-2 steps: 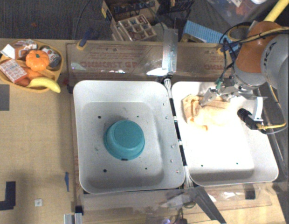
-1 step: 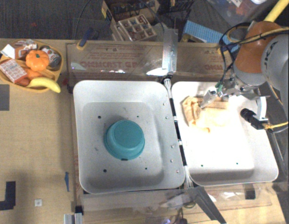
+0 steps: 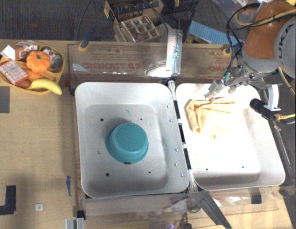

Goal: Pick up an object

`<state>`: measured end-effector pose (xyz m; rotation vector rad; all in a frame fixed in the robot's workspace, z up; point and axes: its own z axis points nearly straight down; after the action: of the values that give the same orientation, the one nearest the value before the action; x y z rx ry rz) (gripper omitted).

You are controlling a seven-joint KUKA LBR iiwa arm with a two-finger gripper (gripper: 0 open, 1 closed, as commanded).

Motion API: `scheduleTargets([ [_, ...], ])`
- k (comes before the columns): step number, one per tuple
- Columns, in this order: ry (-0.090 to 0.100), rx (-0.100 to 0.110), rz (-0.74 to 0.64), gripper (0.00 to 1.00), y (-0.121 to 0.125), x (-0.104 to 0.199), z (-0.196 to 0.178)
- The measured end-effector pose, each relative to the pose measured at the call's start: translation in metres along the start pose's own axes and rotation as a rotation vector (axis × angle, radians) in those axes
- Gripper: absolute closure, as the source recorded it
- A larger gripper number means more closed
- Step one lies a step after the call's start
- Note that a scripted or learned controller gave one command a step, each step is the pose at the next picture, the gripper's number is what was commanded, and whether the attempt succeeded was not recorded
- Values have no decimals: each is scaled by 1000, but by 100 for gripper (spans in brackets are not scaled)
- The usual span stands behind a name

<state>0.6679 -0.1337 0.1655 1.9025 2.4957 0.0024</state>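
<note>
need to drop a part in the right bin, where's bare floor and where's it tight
Bare: the right bin floor in front of the tan cloth, out to its near and right walls. Tight: the far-left corner, where the cloth lies and the claw hangs over it. The left bin has a teal bowl at its middle.

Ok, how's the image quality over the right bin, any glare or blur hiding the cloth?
Camera view: the right bin is brightly lit and nearly washed out, so its floor shows little detail; the tan cloth reads clearly against it; the claw at the cloth's top edge is small and soft, its fingers hard to resolve; the teal bowl in the left bin is evenly lit.
</note>
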Motion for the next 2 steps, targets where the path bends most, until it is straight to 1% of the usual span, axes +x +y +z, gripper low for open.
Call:
scheduleTargets([
  [1, -4, -9, -76, 0, -13, 40, 74],
  [2, 0, 0, -45, 0, 1, 5, 53],
])
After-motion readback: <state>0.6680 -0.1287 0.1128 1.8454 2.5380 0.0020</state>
